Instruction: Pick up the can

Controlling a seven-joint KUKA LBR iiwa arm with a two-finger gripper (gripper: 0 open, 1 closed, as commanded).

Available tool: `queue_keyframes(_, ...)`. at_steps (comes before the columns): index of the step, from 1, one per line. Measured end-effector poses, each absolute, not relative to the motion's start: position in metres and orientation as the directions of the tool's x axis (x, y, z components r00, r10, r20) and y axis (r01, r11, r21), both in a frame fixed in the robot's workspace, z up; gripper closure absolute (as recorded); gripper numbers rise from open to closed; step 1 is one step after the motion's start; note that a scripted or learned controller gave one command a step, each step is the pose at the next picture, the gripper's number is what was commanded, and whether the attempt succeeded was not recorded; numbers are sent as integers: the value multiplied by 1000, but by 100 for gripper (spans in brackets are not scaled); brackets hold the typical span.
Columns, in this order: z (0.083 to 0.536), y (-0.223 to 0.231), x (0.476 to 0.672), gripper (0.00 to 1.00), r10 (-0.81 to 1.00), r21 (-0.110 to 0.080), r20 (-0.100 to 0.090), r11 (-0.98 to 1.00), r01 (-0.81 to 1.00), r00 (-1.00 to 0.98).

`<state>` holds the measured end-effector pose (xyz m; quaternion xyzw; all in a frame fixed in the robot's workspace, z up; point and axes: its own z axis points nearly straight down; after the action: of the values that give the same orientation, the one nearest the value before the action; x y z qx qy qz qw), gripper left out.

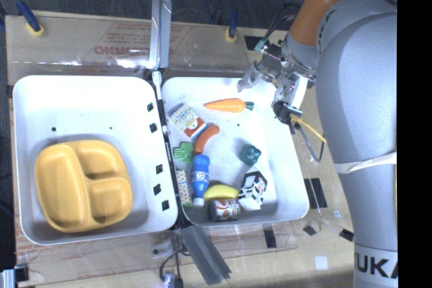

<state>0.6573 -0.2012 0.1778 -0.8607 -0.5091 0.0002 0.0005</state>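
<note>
While the arm [351,98] reaches in from the right, we see its gripper [268,85] above the far right edge of the right bin [287,172], near the rim and close to the carrot. We cannot tell whether the fingers are spread or pressed together, and we see nothing between them.

The can [224,210] lies at the near edge of that same bin, on its side, just below the banana [220,191] and beside the black-and-white cow toy [254,189], well apart from the gripper.

Elsewhere in the right bin we find an orange carrot [226,104] near the far wall, a small carton [186,120] with a red sausage [206,136] beside it, a blue bottle [200,177] standing along the left wall next to a green item [183,152], and a teal object [250,154] toward the middle.

The left bin [81,94] holds a yellow divided tray [82,182] in its near left part. Both bins rest on the table [202,34].
</note>
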Motion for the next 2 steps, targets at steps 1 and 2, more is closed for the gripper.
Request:
queue_keyframes(1,237,-197,585,0,757,-6,-1,-653,757,653)
queue_keyframes(2,151,-170,563,0,621,-6,-2,-784,621,784)
